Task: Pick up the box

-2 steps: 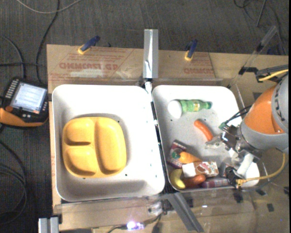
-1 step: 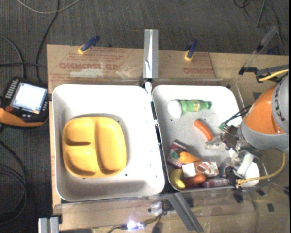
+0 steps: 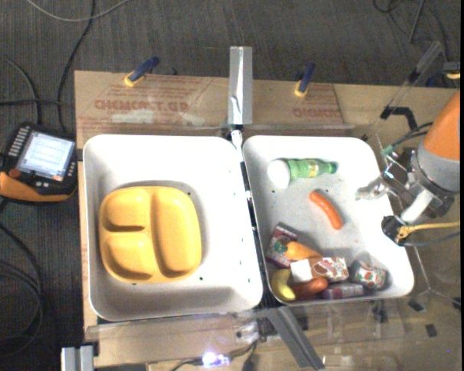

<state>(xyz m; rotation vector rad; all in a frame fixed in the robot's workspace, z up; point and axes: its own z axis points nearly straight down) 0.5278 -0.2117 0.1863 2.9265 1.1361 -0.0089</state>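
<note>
The hand (image 3: 375, 189) hovers at the right bin's (image 3: 348, 147) right rim, well apart from the box (image 3: 329, 268); its opening is unclear

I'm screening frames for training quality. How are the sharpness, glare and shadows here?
Camera view: soft overall, with print on the box unreadable; white bins bright but not blown out; the yellow tray casts a soft shadow; the tool is blurry; a small glare spot sits at the bottom edge.

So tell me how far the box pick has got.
Done: nothing visible; the box lies in the right bin among the toy food. In hand: the gripper hangs over the bin's right edge, apart from the box. Left: reaching, grasping, lifting.
</note>
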